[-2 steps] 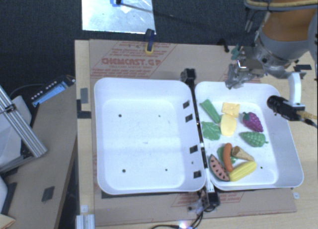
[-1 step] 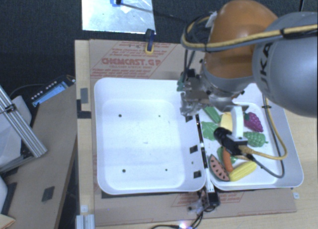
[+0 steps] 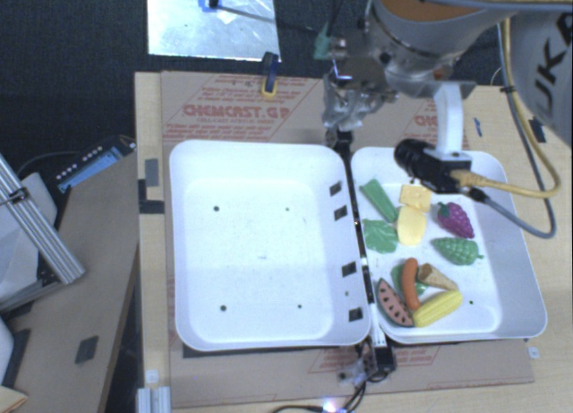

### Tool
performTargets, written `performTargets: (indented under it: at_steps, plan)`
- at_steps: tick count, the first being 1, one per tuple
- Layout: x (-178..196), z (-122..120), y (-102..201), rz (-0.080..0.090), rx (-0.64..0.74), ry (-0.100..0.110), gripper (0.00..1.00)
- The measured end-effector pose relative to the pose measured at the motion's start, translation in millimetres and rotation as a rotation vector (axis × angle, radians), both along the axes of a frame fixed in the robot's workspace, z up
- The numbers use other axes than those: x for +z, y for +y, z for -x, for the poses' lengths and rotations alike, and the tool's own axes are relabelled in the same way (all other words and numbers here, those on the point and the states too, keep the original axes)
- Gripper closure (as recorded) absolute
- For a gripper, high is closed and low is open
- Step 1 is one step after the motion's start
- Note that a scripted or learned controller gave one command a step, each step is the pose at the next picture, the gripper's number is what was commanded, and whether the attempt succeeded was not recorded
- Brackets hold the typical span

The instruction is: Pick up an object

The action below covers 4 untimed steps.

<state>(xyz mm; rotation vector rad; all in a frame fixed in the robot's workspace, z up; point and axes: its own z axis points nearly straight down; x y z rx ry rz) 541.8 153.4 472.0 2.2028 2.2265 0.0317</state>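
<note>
All the toy food lies in the right bin (image 3: 515, 250), gathered toward its left and middle. Nearest the dividing edge is a flat green pea pod (image 3: 378, 199) set at a slant, with a leafy green lettuce piece (image 3: 380, 236) just below it. Beside these are two pale yellow cheese pieces (image 3: 413, 213), one squarish above a taller one, touching each other. To their right is a purple grape bunch (image 3: 456, 219), and below that a knobbly green vegetable (image 3: 457, 251). Along the front of the bin, an orange carrot (image 3: 410, 282) stands between a watermelon slice (image 3: 392, 303) with red flesh and dark seeds and a tan ice-cream cone (image 3: 436, 276), with a yellow corn cob (image 3: 437, 307) lying just under the cone. The left bin (image 3: 260, 245) is a shallow white tray with rounded corners. The gripper (image 3: 344, 114) hangs above the back end of the seam between the bins, clear of every toy; whether it is spread or closed cannot be told from here.
</note>
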Motion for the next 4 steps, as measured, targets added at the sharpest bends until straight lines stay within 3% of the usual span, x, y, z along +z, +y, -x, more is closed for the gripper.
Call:
performTargets:
  at_steps: [1,2,3,4]
  plan:
    - [-193.4,26.9,29.9,0.011,-0.007,0.035,1.0]
    - [-219.5,12.7,84.0,0.007,-0.003,0.021,1.0]
    - [-270.8,52.6,80.5,0.009,-0.01,0.027,1.0]
    - [-162.0,53.8,72.5,0.002,-0.007,0.01,1.0]
